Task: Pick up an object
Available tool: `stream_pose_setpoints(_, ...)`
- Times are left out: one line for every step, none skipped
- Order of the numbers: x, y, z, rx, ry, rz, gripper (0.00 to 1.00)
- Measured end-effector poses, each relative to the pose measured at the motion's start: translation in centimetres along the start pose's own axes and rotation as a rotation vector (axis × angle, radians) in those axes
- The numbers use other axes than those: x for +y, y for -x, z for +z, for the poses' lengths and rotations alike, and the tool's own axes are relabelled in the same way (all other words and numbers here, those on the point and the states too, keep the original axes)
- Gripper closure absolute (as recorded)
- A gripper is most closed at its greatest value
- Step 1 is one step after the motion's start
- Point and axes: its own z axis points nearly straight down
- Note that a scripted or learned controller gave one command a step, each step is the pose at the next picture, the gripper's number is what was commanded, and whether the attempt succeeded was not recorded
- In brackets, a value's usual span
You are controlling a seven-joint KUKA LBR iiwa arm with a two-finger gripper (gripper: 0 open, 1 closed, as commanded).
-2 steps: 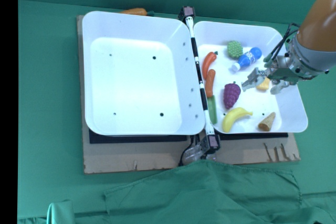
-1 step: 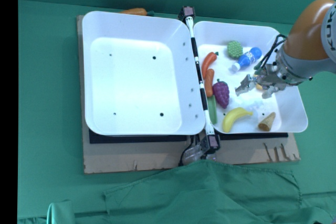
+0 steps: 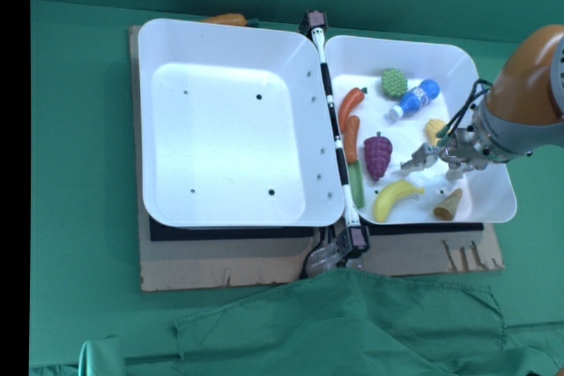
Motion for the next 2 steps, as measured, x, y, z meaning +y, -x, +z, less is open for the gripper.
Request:
stream_pose_setpoints(-2.8, 1.2, -0.2, -0.007, 0.008, 0.0, 0.0)
stream_pose_setpoints(-2.6, 1.4, -1.4, -0.013, 0.015, 0.002, 1.0)
